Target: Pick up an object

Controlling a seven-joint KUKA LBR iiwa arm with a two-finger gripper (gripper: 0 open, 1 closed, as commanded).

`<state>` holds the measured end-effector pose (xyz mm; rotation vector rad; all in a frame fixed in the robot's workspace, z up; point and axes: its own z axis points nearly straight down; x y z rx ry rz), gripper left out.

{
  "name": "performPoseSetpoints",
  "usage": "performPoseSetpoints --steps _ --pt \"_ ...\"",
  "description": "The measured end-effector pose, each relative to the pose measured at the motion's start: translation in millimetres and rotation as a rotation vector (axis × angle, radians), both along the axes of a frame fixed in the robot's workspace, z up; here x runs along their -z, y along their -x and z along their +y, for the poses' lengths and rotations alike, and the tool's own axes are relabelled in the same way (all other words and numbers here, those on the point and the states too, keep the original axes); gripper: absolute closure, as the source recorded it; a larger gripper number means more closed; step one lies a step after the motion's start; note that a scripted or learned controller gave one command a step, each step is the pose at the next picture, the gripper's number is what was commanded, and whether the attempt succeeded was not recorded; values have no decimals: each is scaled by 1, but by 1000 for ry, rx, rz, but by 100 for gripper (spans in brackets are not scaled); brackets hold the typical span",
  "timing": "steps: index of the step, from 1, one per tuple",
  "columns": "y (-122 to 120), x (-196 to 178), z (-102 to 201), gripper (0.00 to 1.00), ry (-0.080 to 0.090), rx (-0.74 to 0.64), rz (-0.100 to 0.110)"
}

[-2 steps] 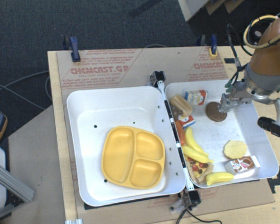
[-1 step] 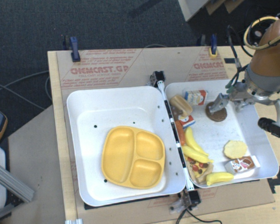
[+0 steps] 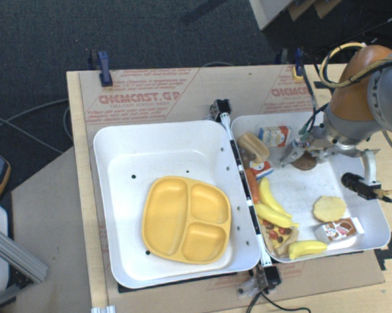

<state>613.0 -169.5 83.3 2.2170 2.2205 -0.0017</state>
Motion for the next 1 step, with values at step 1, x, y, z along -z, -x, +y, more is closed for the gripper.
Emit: performPoseSetpoints --steps 1 --pt "-54 -3 4 0 -1 -6 13"
